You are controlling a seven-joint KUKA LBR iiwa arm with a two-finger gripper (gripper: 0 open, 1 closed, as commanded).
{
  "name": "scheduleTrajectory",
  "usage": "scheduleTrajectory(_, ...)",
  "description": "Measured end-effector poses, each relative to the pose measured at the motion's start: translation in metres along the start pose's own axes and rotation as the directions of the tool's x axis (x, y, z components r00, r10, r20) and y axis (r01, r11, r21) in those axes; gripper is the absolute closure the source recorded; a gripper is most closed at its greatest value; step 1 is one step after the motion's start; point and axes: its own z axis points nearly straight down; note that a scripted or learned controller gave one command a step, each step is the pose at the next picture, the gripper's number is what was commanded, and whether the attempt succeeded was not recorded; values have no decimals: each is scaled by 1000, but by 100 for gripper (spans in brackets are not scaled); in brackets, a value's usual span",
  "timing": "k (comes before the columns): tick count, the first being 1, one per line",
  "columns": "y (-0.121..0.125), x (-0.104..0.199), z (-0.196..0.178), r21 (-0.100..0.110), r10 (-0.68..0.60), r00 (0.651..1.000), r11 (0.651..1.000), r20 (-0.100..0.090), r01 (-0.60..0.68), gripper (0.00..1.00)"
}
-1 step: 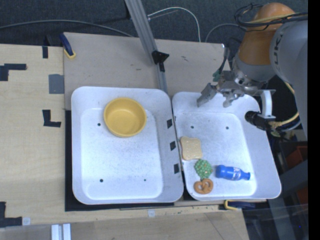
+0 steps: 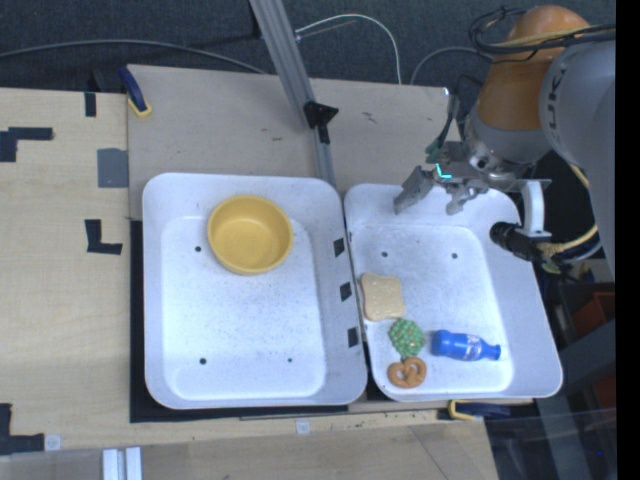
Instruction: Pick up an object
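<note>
Counter [image 2: 230, 138] carries two white bins. Left bin [image 2: 170, 298]: one yellow bowl [image 2: 250, 233]. Right bin [image 2: 520, 308]: one sponge [image 2: 381, 295], one green ball [image 2: 406, 335], one pretzel [image 2: 407, 372], one blue bottle [image 2: 463, 346], four items by my count. Gripper [image 2: 435, 196] over that bin's far edge, jaws spread wide, holding nothing.

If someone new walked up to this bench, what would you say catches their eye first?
Probably the yellow bowl, bright and alone in the left bin. Next, the grey arm's orange band at the upper right, with its gripper open over the right bin's far edge. Last, the small cluster near that bin's front: a tan sponge, a green toy, a pretzel and a blue bottle.
</note>
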Motion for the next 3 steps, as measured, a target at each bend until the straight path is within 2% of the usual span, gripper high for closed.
scheduleTrajectory(2,6,9,94,4,1,1000,1000,1,-1,0)
scheduleTrajectory(3,5,9,125,0,1,1000,1000,2,-1,0)
